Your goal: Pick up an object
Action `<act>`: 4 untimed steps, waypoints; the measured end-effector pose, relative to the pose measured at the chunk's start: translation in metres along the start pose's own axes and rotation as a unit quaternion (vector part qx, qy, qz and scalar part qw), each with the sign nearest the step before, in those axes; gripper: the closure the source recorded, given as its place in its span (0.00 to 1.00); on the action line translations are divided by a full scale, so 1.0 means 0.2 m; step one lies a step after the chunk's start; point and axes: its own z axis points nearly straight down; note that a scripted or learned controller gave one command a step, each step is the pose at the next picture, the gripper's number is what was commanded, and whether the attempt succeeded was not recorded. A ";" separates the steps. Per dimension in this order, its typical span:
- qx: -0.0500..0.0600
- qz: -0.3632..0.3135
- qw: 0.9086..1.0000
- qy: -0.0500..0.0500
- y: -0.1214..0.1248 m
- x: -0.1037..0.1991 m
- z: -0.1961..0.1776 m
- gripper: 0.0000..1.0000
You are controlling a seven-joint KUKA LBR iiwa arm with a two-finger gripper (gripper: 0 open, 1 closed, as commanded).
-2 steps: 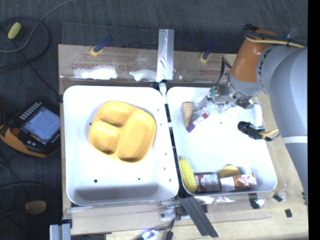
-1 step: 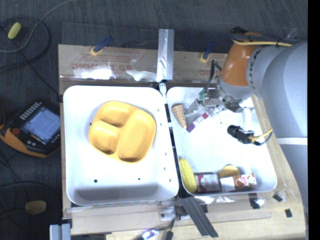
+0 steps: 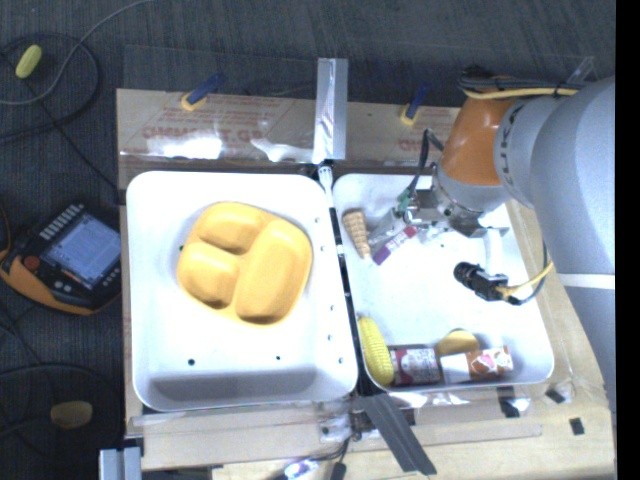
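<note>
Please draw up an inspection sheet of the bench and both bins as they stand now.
Surface: two white bins side by side, left bin and right bin, on a bench.
Job's things: large yellow moulded piece in the left bin; in the right bin a ridged cone near the top left, corn cob and a small bottle along the front wall.
Clutter: blue clamps on the bench's back edge.
Gripper: gripper low over the right bin's upper part, beside the cone; grasp cannot be judged.
Cables: black cable on the floor; yellow cable by the arm.
Surroundings: handheld pendant on the floor at left.
</note>
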 end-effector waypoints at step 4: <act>0.009 0.024 1.000 0.003 -0.17 0.23 -0.46 1.00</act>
